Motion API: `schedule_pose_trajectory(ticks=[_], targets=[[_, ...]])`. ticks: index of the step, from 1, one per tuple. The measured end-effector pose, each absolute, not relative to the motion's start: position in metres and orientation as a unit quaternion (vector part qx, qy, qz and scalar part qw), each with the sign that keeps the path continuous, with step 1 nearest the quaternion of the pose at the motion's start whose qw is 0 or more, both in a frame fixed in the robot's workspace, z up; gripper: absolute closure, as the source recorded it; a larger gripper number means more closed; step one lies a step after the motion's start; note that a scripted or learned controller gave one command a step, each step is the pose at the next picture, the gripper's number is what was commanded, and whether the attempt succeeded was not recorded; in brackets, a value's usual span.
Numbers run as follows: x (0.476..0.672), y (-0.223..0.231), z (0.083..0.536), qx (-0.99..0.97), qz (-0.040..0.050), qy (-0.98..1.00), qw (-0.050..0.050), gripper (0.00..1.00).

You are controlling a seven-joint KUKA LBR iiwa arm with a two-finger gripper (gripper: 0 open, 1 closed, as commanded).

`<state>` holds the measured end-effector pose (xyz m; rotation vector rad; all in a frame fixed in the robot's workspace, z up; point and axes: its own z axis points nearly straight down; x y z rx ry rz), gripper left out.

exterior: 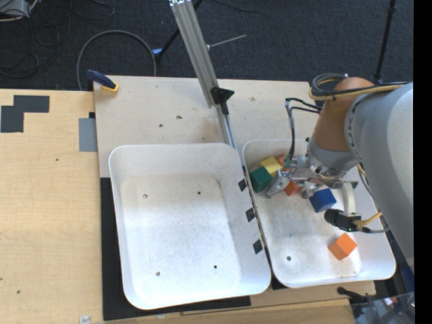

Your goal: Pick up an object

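A small red-orange block (291, 188) is seen at the claw (289, 184) in the upper part of the right bin (378, 268), seemingly just at its tip; whether it is held cannot be told, nor whether the claw is open or closed. The block is judged light, rigid and smooth-sided, best taken across two flat opposite faces. Green (259, 178), yellow (271, 165), blue (322, 199) and orange (343, 246) blocks lie nearby; the left bin (121, 181) adjoins on the table (162, 106)

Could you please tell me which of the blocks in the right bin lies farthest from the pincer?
The orange block, alone near the bin's front right corner. The green, yellow and blue blocks cluster around the pincer.
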<state>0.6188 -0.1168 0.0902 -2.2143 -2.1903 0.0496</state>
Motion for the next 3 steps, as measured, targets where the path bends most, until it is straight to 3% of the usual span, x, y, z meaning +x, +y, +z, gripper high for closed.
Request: schedule_pose_trajectory(ticks=[1, 2, 3], targets=[[0.618, -0.115, 0.1, -0.708, 0.0169, -0.705, 0.013, 1.0], [0.662, -0.078, 0.196, -0.706, -0.0032, -0.708, -0.003, 1.0], [0.659, -0.077, 0.19, -0.705, 0.0012, -0.709, 0.001, 0.0]])
